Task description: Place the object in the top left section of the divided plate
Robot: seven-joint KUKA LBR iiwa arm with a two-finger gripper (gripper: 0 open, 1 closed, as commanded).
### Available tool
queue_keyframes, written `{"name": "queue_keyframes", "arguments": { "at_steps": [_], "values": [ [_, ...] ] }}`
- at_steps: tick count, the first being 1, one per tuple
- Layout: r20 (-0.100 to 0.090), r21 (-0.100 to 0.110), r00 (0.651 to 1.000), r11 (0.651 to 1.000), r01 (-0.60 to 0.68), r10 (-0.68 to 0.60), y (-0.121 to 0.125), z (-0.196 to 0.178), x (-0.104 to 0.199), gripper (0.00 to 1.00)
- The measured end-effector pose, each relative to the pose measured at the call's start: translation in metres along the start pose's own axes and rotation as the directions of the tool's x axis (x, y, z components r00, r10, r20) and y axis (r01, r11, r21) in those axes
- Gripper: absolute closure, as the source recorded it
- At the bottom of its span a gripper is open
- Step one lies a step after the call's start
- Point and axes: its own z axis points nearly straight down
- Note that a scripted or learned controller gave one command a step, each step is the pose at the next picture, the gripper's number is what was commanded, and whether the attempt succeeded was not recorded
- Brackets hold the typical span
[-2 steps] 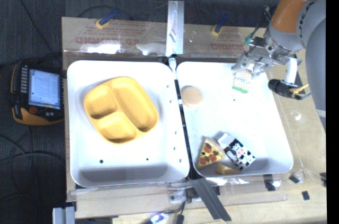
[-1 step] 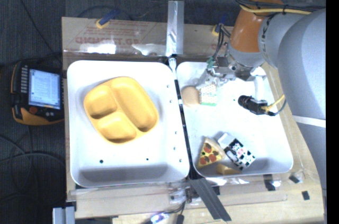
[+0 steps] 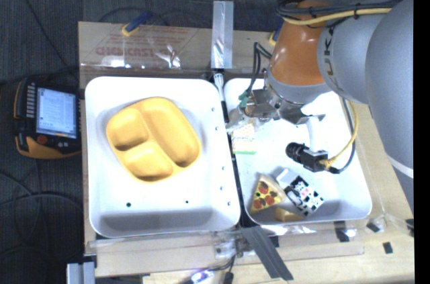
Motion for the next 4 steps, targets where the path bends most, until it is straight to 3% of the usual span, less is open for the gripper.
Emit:
{"name": "queue_keyframes", "arguments": {
  "at_steps": [1, 2, 3, 4],
  "values": [
    [0.002, 0.003, 0.895, 0.895, -0.446, 0.446, 0.007, 0.001, 0.064, 1.00],
    [0.004, 0.003, 0.883, 0.883, -0.469, 0.469, -0.048, 0.001, 0.110, 1.00],
    [0.004, 0.000, 0.891, 0.891, -0.453, 0.453, -0.014, -0.046, 0.106, 1.00],
    [0.006, 0.000, 0.798, 0.798, -0.602, 0.602, 0.008, -0.027, 0.125, 1.00]
  ]
}}
